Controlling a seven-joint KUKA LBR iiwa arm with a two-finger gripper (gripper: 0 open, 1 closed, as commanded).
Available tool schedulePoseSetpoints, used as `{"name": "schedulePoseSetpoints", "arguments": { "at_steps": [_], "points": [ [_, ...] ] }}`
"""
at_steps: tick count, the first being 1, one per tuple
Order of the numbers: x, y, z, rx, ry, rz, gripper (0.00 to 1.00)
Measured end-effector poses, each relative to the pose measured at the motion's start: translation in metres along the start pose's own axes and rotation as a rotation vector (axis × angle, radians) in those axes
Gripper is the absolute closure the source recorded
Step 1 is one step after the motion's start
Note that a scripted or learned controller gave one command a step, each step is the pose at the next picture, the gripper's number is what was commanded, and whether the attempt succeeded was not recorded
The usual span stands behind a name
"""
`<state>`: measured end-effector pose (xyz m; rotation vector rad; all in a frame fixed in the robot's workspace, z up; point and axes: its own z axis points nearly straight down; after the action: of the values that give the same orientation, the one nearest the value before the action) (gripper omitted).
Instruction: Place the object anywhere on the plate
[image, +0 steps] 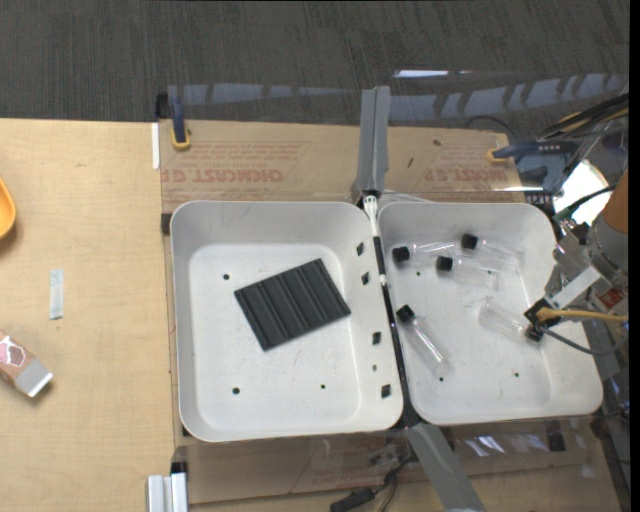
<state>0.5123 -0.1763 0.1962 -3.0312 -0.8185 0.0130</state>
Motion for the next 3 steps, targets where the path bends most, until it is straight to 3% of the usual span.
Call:
{"name": "schedulePoseSetpoints", "arguments": {
  "at_steps": [1,2,3],
  "points": [
    [0.064,0.011,-0.077,-0.002,0.001,-0.052,1.0],
    [0.156,-0.023,-0.135,-0.004,0.001,-0.242,1.0],
    [0.188,-0.084,-0.115,-0.003,-0.001,-0.487,1.0]
  ]
}}
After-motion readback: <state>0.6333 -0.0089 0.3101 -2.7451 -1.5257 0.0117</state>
